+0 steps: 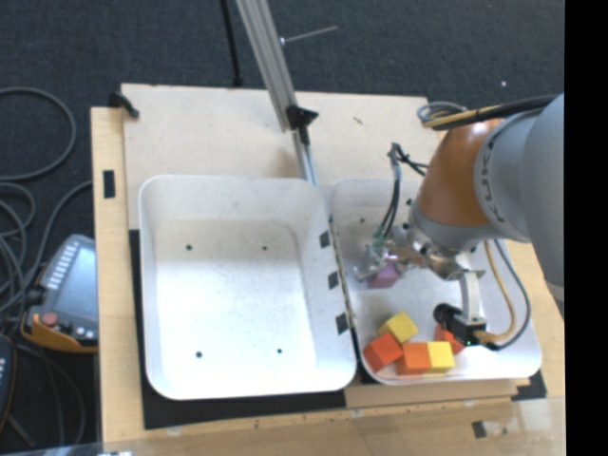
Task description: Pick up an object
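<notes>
Floor, far left: dark carpet with loose black cables (38, 174) and a grey handheld controller (68, 293) with an orange base lying beside the bench.
Bench: a pale wooden board (209, 131) carrying two shallow white bins side by side.
Left bin: the white tray (157, 255) shows a bare floor with a few small dark specks.
Metal post: a silver rail (261, 41) slants down from the top of the view and ends at a black bracket just behind the seam between the bins.
Right bin: the white tray (356, 212) touches the left one along its side; black clips sit along the shared wall.
Purple block: a small purple piece (385, 275) lies in the middle of the right bin, directly under the gripper tip and touching or nearly touching it.
Gripper: the gripper (378, 259) is low over the right bin at the purple block; whether it is spread or clamped cannot be told, since the wrist covers it.
Block pile: near the bin's front edge sit a yellow cube (401, 327), an orange-red cube (383, 351), an orange cube (417, 357) and a second yellow cube (441, 354), packed close together; a red piece (446, 335) lies just behind them.
Arm: the grey arm (518, 174) with its orange band (456, 179) reaches in from the right, cables looping beside the wrist.
</notes>
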Controlling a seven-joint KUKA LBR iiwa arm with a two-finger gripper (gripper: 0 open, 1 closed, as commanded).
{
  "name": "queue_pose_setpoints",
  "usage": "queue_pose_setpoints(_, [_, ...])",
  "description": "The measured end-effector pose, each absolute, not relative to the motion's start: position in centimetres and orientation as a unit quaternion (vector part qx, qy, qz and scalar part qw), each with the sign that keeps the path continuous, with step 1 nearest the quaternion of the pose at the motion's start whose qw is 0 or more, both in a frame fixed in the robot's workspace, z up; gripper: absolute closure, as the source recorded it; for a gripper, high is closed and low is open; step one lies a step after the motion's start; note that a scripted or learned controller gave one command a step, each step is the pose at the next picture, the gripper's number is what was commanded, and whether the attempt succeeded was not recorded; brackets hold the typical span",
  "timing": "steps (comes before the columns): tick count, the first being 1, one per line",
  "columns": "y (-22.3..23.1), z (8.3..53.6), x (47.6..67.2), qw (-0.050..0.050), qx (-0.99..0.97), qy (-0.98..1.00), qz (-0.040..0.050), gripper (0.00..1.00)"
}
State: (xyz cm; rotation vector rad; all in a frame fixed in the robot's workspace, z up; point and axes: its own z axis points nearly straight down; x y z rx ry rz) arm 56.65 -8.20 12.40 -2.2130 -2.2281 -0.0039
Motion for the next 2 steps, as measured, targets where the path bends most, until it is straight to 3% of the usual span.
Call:
queue_pose_setpoints(1, [-1.6,20.1,55.6,-0.002,-0.704,-0.711,-0.0036,1.00])
queue_pose_setpoints(2, [4.0,19.6,63.1,-0.001,-0.704,-0.710,-0.0022,1.00])
